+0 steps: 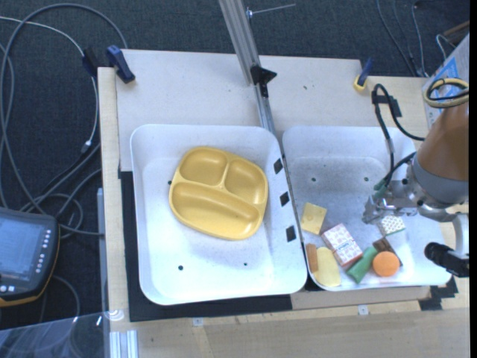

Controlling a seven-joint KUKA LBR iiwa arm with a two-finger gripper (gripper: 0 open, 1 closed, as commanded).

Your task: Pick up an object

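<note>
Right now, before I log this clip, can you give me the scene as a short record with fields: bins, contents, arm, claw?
left bin: shallow white bin holding a yellow plastic divided plate
right bin: shallow white bin; items clustered at its near edge
right bin contents: yellow foam square, red-and-white patterned box, pale yellow oblong piece, green block, orange ball
arm: reaches in from the right, over the right bin
claw: low, above the item cluster; whether it grips anything cannot be told
</note>
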